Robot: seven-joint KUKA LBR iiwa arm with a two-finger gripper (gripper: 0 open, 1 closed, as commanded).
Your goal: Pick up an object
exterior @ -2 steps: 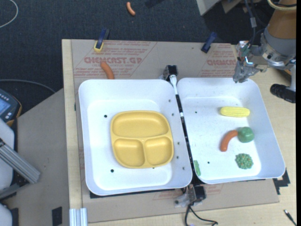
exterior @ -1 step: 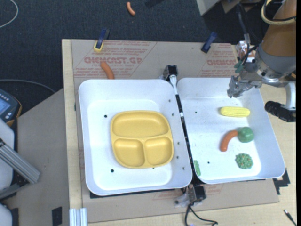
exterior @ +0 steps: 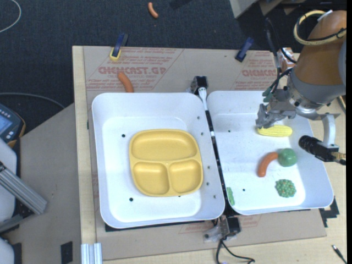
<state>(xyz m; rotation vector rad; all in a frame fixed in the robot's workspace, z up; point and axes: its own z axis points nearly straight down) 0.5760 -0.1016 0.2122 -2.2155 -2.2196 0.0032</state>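
The gripper [exterior: 270,121] sits low over the corn [exterior: 275,131] in the right bin [exterior: 242,202] (finger state: I cannot tell). Nothing looks lifted yet, so grasp and lift remain.

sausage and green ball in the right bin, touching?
Touching. Camera view: the sausage's upper end butts against the green ball, no white bin floor between them.

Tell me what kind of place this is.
Probably a robot grasping lab, not a kitchen: two white bins clamped to a board, toy food such as corn and a sausage, and cables on dark carpet.
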